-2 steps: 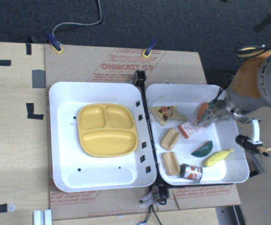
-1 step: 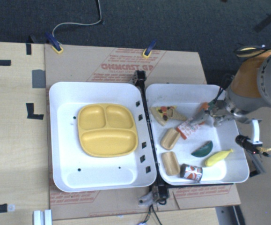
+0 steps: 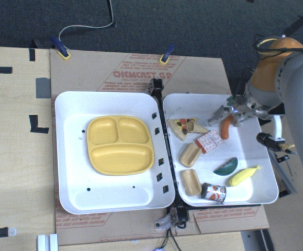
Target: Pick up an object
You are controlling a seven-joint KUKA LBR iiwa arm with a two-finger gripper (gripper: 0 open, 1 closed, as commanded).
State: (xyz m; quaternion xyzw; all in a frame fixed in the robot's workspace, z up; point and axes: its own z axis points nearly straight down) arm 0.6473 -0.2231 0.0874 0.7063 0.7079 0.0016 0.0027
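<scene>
My gripper (image 3: 231,115) hangs over the upper right part of the right bin (image 3: 261,192), reaching in from the right. Its metal fingers (image 3: 217,116) stand spread apart, so it is open. An orange-red sausage (image 3: 225,129) lies just below, its upper end between the fingertips; a grasp is not visible. Other objects lie in the same bin: a pizza slice (image 3: 184,126), a red and white packet (image 3: 209,140), two bread rolls (image 3: 190,154) (image 3: 190,181), a green wedge (image 3: 226,166), a yellow banana (image 3: 244,175) and a dark can (image 3: 213,193).
The left bin (image 3: 73,109) holds a yellow divided plate (image 3: 121,144). A black ridge (image 3: 162,140) joins the two bins. The arm's grey and orange wrist (image 3: 271,72) rises over the right bin's far right corner. Cardboard lies under both bins.
</scene>
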